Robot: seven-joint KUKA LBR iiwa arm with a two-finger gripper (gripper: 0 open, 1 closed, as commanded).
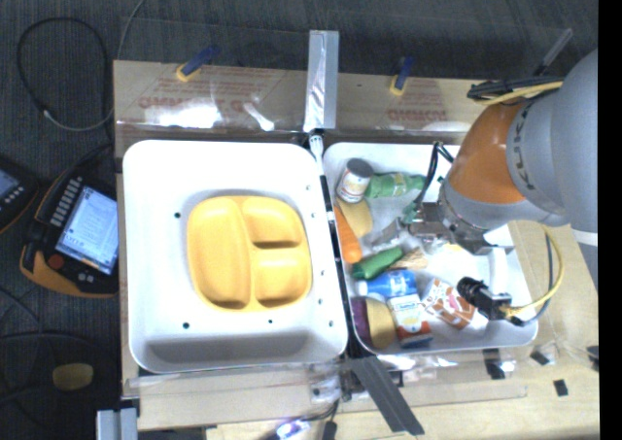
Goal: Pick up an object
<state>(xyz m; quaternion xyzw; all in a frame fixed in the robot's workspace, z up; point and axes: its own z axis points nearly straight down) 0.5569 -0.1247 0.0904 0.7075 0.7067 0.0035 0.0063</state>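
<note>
One green bottle (377, 260) lies just left of the gripper (420, 224).

cluttered objects (398, 283) (right bin (515, 263))

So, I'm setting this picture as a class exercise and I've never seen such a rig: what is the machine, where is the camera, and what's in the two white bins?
The camera looks down at a slant on a bench with two white bins. The grey machine with the orange band is a robot arm reaching in from the right. Its gripper hangs over the right bin, which holds a jumble of small things: a green bottle, a blue packet, a small carton. Whether it holds anything cannot be told. The left bin holds a yellow divided tray. A handheld control screen lies left of the bench.
</note>
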